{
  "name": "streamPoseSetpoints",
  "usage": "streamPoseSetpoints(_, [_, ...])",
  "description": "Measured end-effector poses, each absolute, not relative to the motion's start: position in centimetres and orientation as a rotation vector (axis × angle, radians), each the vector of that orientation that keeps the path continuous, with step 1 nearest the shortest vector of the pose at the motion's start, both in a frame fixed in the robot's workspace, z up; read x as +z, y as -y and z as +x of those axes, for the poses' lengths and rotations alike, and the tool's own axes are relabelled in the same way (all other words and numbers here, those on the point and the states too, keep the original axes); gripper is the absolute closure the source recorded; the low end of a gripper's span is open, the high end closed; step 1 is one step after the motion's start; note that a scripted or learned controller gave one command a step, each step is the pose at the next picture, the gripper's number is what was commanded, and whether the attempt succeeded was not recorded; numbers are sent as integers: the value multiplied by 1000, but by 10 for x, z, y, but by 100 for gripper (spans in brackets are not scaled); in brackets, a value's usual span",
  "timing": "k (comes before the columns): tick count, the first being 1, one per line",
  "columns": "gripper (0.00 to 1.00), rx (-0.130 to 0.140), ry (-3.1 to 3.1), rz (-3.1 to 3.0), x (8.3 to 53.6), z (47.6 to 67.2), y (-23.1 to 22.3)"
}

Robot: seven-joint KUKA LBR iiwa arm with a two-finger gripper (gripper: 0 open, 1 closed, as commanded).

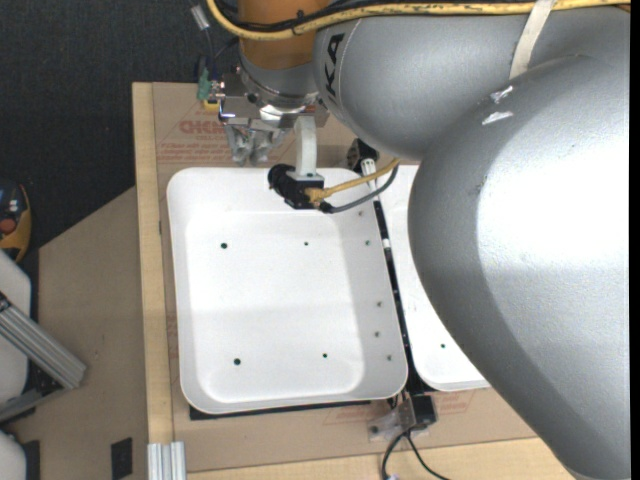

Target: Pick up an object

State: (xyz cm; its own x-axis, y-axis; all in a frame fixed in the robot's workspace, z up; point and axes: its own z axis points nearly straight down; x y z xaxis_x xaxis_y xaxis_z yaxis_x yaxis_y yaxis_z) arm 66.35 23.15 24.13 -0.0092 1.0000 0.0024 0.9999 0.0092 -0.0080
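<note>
My gripper [272, 153] hangs over the far edge of the left white bin [200, 298], just below the orange wrist band [285, 3]. A small black part [290, 186] with a tan cable sits right under it, against the bin's back wall; I cannot tell whether it is an object or part of the tool. The bin floor in sight is plain white with a few small dark dots.
The thick grey arm [520, 218] sweeps in from the right and hides most of the right bin [445, 363]. Both bins rest on a brown board [155, 268]. Metal framing [40, 348] lies at the left, and a cable clip [410, 413] sits at the front edge.
</note>
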Motion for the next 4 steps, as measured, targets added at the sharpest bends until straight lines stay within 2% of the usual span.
streamPoseSetpoints(1, [100, -9, 2222, -2226, 299, 662, -203])
streamPoseSetpoints(2, [100, -9, 2221, -2232, 353, 668, -155])
streamPoseSetpoints(3, [100, 18, 2221, -2208, 229, 662, -229])
streamPoseSetpoints(4, [100, -11, 2225, -2221, 295, 645, -225])
